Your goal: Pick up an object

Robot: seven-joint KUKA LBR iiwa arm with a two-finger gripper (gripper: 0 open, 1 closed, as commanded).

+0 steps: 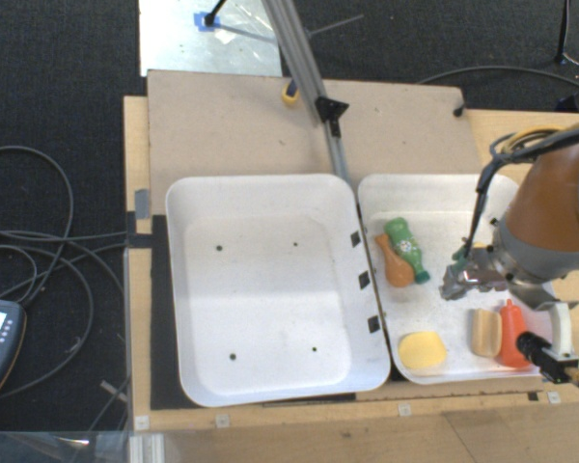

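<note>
A: White plastic, both bins; the left bin (261,278) carries nothing to lift. The right bin (434,196) has everything: an orange drumstick-shaped toy (396,263) touching a green bottle-shaped toy (405,247), then a yellow round piece (423,351) near the front wall.

B: And further right?

A: A tan bun-like piece (483,333) just beside an orange-red toy (510,336). The gripper (460,283) hangs above the bin floor between the green toy and the bun.

B: Holding anything?

A: Cannot tell how it stands. The toys look light, smooth, probably slippery. I'd take the green one across its narrow middle.
</note>
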